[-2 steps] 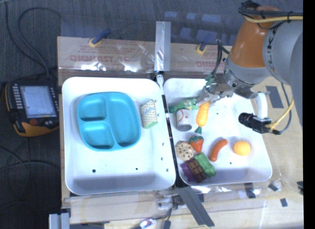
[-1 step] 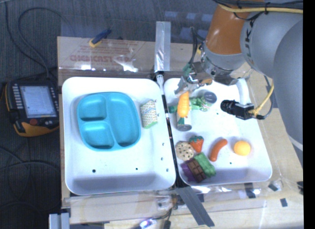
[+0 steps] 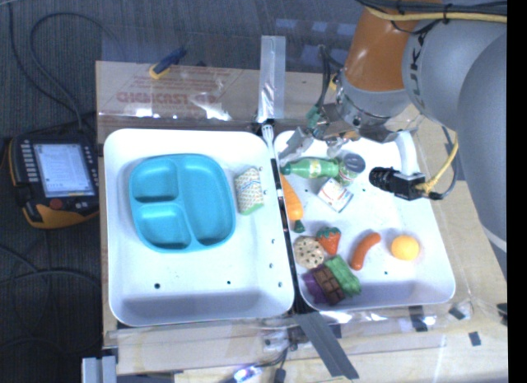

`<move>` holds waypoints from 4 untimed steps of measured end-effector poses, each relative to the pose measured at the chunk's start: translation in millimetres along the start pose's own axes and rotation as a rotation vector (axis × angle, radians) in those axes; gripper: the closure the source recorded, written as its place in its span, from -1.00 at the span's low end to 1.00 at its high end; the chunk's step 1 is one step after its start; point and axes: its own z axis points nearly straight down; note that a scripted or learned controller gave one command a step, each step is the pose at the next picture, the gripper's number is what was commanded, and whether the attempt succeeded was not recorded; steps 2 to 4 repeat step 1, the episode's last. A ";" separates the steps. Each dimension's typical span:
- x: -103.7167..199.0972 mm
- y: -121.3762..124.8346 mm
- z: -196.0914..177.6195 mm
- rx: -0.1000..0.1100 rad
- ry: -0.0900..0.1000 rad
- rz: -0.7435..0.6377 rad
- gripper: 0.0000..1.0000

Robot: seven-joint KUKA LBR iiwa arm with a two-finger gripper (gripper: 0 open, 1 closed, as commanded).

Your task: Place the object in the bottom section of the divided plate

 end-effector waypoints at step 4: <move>50.7 2.0 18.0 0.000 0.002 -0.308 -1.00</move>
